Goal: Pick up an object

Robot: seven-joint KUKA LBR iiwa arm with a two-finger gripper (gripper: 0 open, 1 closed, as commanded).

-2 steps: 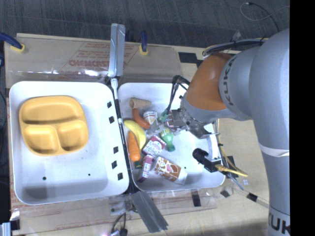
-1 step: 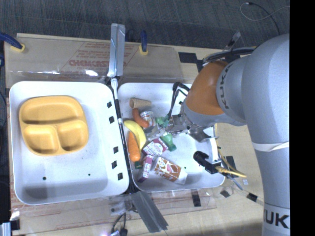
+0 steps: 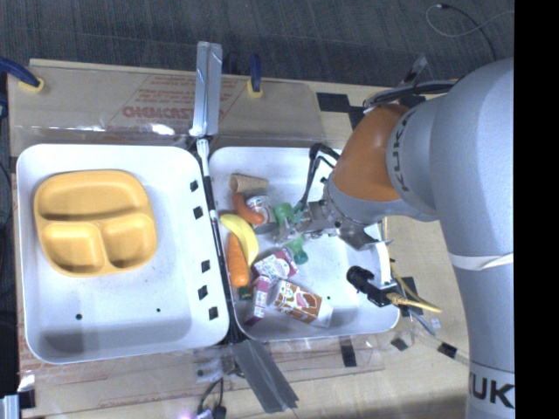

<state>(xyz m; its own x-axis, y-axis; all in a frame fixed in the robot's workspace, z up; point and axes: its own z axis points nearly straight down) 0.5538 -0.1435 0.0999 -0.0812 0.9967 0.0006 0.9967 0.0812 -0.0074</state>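
The toys lie in a heap in the right bin [image 3: 367, 317], so the arm [image 3: 410, 160] has lots to pick from. A banana [image 3: 240, 234], a carrot [image 3: 238, 264] and a small carton [image 3: 297, 304] sit close together. The yellow tray [image 3: 94, 219] rests alone in the left bin [image 3: 52, 321]. The end effector [image 3: 301, 225] is down among some green toys [image 3: 285, 216]. I cannot tell if it grips anything.

Tool [image 3: 301, 225] fingers too small, cluttered to read; arm [image 3: 463, 190] cut off at right, hides right bin [image 3: 262, 157] edge.
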